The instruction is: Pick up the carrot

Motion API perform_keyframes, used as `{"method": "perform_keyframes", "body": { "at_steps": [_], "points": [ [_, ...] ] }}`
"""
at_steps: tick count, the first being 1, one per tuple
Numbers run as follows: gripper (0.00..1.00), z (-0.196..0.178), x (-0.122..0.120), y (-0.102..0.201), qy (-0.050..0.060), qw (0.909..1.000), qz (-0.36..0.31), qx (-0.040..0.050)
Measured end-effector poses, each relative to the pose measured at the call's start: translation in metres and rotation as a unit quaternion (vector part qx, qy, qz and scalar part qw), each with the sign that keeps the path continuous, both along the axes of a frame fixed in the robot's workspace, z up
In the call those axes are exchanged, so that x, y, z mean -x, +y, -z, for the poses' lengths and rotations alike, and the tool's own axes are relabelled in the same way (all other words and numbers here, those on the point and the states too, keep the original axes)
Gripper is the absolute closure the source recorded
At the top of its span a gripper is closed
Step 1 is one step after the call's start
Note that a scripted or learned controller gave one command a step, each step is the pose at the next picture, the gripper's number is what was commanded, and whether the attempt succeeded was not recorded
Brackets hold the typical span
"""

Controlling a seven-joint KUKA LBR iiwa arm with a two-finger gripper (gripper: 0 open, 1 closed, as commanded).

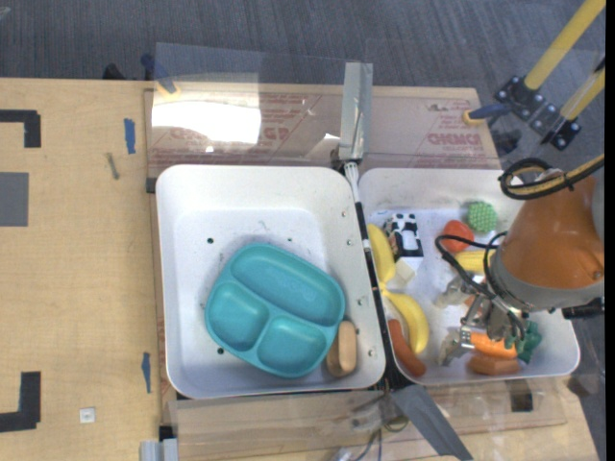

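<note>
The carrot (492, 361), orange with a green leafy top (528, 339), lies near the front right corner of the right bin (569, 361). My gripper (469, 332) hangs low over the carrot's left end, reaching down from the orange-banded wrist (548, 248). The wrist and tool body cover part of the carrot and the spot where the gripper meets it. I cannot tell whether it touches the carrot.
The right bin also holds two bananas (415, 321), a red sausage-like piece (405, 351), a black-and-white item (405, 235), a red-orange fruit (457, 230) and a green ball (481, 215). The left bin (192, 209) bears a teal divided plate (274, 305) and a bread roll (342, 347).
</note>
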State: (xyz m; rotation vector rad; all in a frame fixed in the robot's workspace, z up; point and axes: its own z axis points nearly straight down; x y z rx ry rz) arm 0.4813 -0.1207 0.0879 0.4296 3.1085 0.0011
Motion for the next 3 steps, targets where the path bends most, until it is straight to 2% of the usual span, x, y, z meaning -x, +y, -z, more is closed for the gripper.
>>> {"method": "perform_keyframes", "body": {
  "at_steps": [1,2,3],
  "points": [
    [1.0,-0.012,-0.002,0.001,-0.004,1.0,-0.001,0.0007],
    [1.0,-0.004,0.001,-0.033,-0.001,0.9968,-0.08,0.0009],
    [0.0,-0.004,0.001,-0.033,-0.001,0.9967,-0.081,0.0008]
  ]
}}
